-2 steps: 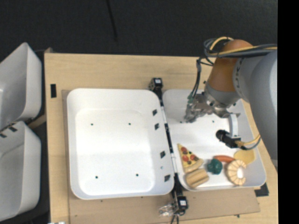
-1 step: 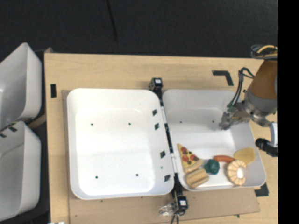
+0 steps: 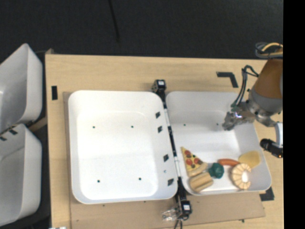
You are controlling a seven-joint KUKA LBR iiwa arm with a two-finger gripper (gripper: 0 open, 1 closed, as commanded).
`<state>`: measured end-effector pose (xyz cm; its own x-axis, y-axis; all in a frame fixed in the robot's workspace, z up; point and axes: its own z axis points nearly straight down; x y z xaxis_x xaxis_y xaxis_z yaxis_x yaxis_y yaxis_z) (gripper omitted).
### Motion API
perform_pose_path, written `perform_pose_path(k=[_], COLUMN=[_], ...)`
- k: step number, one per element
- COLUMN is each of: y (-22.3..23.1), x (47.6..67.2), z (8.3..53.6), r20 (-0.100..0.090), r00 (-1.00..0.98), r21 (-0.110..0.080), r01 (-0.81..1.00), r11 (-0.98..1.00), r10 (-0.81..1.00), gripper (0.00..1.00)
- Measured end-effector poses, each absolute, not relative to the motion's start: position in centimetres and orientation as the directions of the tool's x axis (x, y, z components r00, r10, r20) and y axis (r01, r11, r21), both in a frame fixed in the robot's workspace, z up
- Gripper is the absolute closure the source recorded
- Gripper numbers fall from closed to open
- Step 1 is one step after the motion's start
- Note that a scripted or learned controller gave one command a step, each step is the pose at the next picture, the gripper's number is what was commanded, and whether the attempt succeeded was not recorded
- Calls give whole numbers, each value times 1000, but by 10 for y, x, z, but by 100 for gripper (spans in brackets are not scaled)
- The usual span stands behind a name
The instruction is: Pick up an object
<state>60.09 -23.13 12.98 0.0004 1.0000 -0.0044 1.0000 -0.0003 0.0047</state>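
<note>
Currently the gripper (image 3: 232,119) hangs over the upper right part of the right bin (image 3: 200,106), arm coming in from the right edge. Nothing shows between its tips. Beyond that, can't tell the claw's state at this resolution.

All candidate objects sit along the bin's bottom edge, so down-frame of the claw and well apart from it. No object lies under it now.

Count, all in the right bin:
- 1 pizza slice (image 3: 192,161), against the left wall, long axis running from its tip at upper left down to the crust at lower right
- 1 tan block (image 3: 200,182), just below the slice and touching it; possibly bread, view is too soft to be sure
- 1 teal ball (image 3: 217,171), just right of the slice
- 1 red-orange stick (image 3: 228,162), long axis roughly left-right, beside the ball
- 1 round shell-like piece (image 3: 241,175), bottom right
- 1 yellow wedge (image 3: 251,158), above that, near the right wall

Six objects, one claw. Left bin (image 3: 114,99) holds nothing to pick.

Judgement: the wedge and stick are nearest the claw, almost straight down-frame, so the move turns on travel toward the bottom edge. The slice, block and ball are crowded together; the wedge stands freer and looks like the easier grab.
</note>
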Motion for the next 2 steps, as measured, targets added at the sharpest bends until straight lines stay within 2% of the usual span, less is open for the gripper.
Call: perform_pose_path(k=[2], y=[-234], x=[602], z=[152], r20=[-7], r00=[4], r21=[13], r01=[1000], r11=[-3], r10=[1000], gripper=[100])
